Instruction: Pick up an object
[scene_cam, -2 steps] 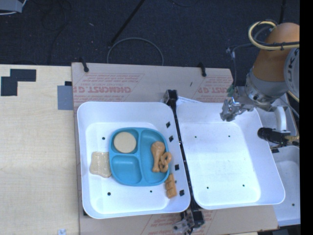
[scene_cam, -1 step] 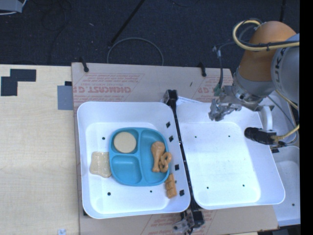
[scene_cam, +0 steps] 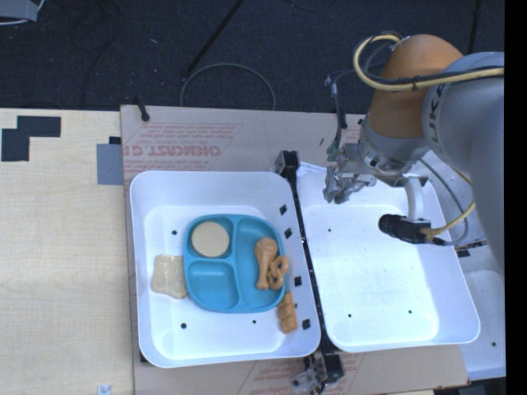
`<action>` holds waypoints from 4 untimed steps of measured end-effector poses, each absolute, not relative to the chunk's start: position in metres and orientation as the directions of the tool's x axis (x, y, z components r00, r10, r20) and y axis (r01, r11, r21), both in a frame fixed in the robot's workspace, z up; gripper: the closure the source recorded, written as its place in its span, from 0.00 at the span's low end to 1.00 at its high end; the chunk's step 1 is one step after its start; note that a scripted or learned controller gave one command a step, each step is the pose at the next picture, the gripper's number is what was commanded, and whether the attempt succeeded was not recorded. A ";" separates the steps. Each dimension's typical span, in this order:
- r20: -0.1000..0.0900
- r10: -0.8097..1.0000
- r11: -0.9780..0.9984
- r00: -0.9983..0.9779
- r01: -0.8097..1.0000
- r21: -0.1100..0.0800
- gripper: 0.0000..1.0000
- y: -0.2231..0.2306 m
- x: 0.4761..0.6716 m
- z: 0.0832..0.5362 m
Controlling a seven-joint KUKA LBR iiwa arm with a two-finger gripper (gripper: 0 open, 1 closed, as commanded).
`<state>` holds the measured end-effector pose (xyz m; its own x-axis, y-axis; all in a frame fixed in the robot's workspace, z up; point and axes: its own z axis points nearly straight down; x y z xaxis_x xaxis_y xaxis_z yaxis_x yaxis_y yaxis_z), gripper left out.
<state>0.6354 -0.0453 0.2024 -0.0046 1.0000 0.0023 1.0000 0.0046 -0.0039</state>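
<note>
The end effector hangs at the twelve o'clock edge of the right bin; I cannot tell how it is set, and nothing shows in it. By that, the pick is not yet made. Candidates lie in the left bin, toward eight o'clock: a blue tray carrying a round biscuit and a knobbly pretzel piece, whose long axis runs twelve to six.

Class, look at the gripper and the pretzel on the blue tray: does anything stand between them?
Yes. The gripper hangs over the right bin; the pretzel lies on the blue tray in the left bin. The bins' adjoining rims lie between.
</note>
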 end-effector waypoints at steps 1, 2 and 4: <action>0.002 1.000 0.004 -0.004 1.000 -0.003 1.00 -0.004 0.634 0.208; 0.001 1.000 0.004 -0.004 1.000 -0.003 1.00 0.046 0.636 0.205; 0.000 1.000 0.002 -0.002 1.000 -0.003 0.00 0.100 0.627 0.218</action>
